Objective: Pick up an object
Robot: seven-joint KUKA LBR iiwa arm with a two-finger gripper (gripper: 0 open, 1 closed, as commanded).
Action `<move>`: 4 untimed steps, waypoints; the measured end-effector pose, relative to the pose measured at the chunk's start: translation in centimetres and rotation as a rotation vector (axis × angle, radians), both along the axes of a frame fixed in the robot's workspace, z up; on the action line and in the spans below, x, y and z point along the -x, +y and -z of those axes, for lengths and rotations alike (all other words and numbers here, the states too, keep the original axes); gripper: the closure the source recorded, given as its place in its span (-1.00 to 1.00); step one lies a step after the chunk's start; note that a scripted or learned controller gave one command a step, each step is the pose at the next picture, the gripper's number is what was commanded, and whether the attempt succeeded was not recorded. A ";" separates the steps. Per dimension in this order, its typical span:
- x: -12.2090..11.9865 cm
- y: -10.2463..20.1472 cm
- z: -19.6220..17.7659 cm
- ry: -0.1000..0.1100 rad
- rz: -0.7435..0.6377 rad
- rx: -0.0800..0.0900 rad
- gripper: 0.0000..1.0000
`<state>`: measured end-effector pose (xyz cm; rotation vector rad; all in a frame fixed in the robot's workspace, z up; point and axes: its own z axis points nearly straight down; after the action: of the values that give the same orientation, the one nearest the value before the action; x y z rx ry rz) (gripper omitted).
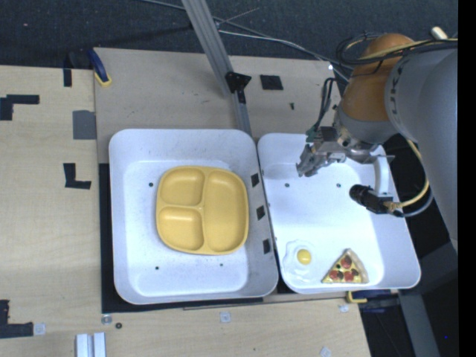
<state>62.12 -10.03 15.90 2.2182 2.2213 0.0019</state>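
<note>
Grey gripper [308,165] hovers over the right bin [327,207]; its grip state seems unreadable here.

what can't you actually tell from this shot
- Pincer, camera view: its fingers are too small and dark to read as open or shut.
- Grey arm: cut off by the right and top edges.
- Small pizza-slice toy and fried-egg toy in the right white bin: too small for detail.

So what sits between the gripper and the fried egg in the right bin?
Nothing: in the camera view, bare white bin floor separates the gripper from the fried egg. The pizza slice lies beside the egg.
</note>
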 end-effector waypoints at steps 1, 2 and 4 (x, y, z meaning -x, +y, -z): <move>-0.7 -0.2 -4.5 0.000 0.000 0.000 1.00; -0.4 0.2 -8.8 0.001 0.000 0.000 1.00; 1.2 10.8 -9.2 0.005 -0.004 -0.001 1.00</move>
<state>60.87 0.74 25.12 2.2169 2.2285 -0.0016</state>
